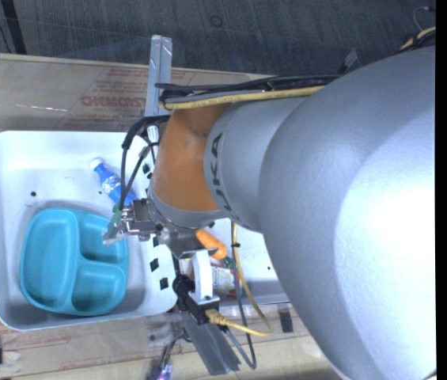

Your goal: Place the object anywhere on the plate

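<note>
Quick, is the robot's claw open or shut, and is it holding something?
Gripper: cannot be told. It sits at the right rim of the blue divided plate, but the arm's wrist hides it too much to see any object in it.

- The wooden bench board (65, 85) behind the left white bin (1, 212) has faded red print, way too washed out to make out any words.
- There's dark lettering on the grey arm (286, 172) just right of its orange band (187, 161), seen edge-on, so I can't honestly read it.
- Nothing else readable near that bin.
</note>
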Action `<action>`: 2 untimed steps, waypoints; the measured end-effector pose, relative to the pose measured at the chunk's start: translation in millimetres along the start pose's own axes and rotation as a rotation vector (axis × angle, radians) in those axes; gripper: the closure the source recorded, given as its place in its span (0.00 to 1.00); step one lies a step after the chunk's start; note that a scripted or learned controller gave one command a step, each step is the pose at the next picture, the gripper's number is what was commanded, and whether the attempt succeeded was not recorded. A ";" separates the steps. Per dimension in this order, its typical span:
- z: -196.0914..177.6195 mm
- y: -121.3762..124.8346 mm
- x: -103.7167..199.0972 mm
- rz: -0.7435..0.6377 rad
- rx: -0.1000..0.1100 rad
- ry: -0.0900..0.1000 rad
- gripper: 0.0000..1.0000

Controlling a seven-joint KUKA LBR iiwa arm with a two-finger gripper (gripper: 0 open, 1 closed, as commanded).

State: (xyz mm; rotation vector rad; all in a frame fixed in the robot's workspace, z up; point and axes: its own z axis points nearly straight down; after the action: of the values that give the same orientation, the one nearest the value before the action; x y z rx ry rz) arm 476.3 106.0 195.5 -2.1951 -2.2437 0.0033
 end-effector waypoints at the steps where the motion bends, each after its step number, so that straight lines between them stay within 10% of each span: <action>1: 102.9 2.2 75.6 -0.090 -0.004 0.000 0.00; 2: 88.6 9.4 75.5 -0.091 -0.026 0.002 1.00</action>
State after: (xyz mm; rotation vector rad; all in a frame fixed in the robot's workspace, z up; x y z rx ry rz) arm 483.7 181.8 106.9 -2.1016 -2.3535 -0.0276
